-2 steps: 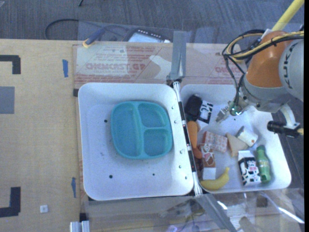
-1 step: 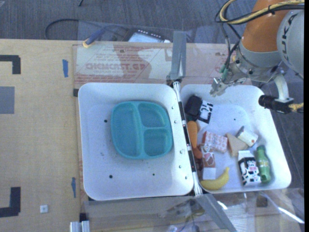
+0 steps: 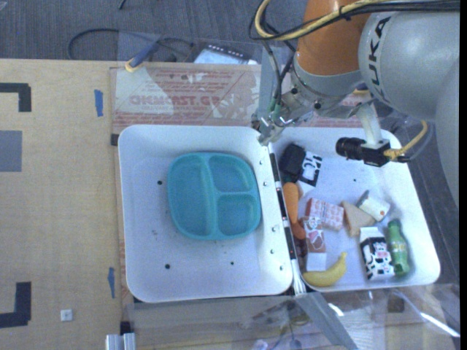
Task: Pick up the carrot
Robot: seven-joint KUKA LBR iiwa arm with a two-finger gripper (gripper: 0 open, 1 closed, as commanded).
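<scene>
The carrot (image 3: pixel 292 201) is a small orange stick lying lengthwise against the left wall of the right bin (image 3: pixel 419 217), with a redder piece just below it. My gripper (image 3: pixel 265 131) hangs over the top end of the divider between the two bins. That puts it above and to the left of the carrot, well apart from it. Nothing can be seen held in it. The grey arm with its orange band covers the right bin's upper edge.
The left bin (image 3: pixel 139 217) holds a teal divided plate (image 3: pixel 215 195). The right bin holds a black-and-white box (image 3: pixel 305 165), a red-and-white packet (image 3: pixel 323 214), a banana (image 3: pixel 326 271), a bread wedge (image 3: pixel 355 219), a cow-pattern carton (image 3: pixel 376 259) and a green bottle (image 3: pixel 396 245).
</scene>
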